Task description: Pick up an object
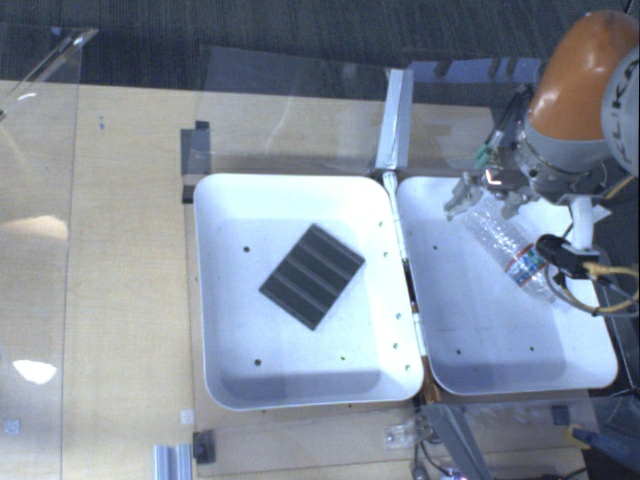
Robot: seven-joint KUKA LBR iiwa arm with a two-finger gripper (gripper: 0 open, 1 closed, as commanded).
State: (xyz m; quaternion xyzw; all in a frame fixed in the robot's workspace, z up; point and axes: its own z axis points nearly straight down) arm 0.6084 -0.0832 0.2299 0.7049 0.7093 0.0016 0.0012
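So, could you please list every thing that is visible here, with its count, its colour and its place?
ridged pad: 1, dark grey, lying flat and turned at an angle in the middle of the left bin
plastic bottle: 1, clear with a red and blue label, lying on its side in the right bin, under the gripper
bins: 2, white, side by side on the bench
bench: 1, light wood
arm: 1, grey with orange band, reaching in from the right
gripper: 1, over the right bin's far part, above the bottle

Dark ribbed pad point(312, 275) in left bin point(225, 268); clear bottle point(508, 248) in right bin point(480, 358)
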